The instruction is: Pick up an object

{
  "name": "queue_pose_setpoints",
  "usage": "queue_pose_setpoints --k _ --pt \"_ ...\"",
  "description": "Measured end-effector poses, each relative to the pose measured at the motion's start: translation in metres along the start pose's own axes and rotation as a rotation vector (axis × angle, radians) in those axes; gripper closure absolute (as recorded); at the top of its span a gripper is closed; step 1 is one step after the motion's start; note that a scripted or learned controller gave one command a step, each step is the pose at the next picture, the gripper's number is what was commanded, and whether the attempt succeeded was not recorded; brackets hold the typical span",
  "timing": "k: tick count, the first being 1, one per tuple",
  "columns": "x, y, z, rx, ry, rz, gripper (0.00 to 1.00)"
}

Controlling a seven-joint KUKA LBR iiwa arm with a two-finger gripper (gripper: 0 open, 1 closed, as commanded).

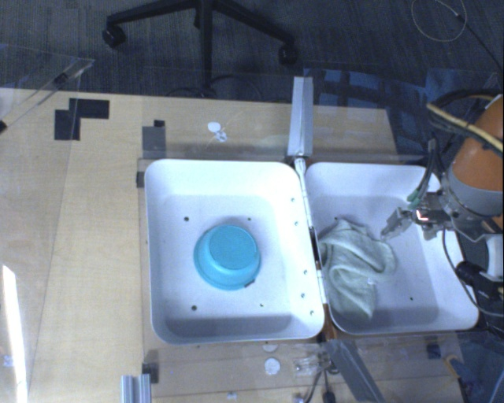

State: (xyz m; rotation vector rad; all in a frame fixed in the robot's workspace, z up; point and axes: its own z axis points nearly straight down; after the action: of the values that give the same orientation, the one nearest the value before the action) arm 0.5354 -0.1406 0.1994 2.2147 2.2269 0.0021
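Note:
A blue bowl point(227, 256) lies upside down in the middle of the left bin point(169, 197). A crumpled pale grey-green cloth point(352, 264) lies at the left side of the right bin point(441, 291). My gripper point(396, 223) hangs over the right bin, just right of and above the cloth's upper edge. Its fingers point down and to the left, and nothing shows between them. The arm's orange band point(479, 161) sits at the right edge.
A metal divider post point(301, 118) stands behind the seam between the bins. Cables point(453, 126) loop around the arm at the right. A chair base point(201, 24) stands on the floor beyond the bench.

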Motion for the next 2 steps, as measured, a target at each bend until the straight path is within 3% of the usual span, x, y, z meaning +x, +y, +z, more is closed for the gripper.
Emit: queue_pose_setpoints --k 1,2 --pt "-0.033 -0.048 0.078 0.001 0.000 -0.007 0.00" --pt "-0.031 0.003 0.109 -0.013 -0.003 0.051 0.00"
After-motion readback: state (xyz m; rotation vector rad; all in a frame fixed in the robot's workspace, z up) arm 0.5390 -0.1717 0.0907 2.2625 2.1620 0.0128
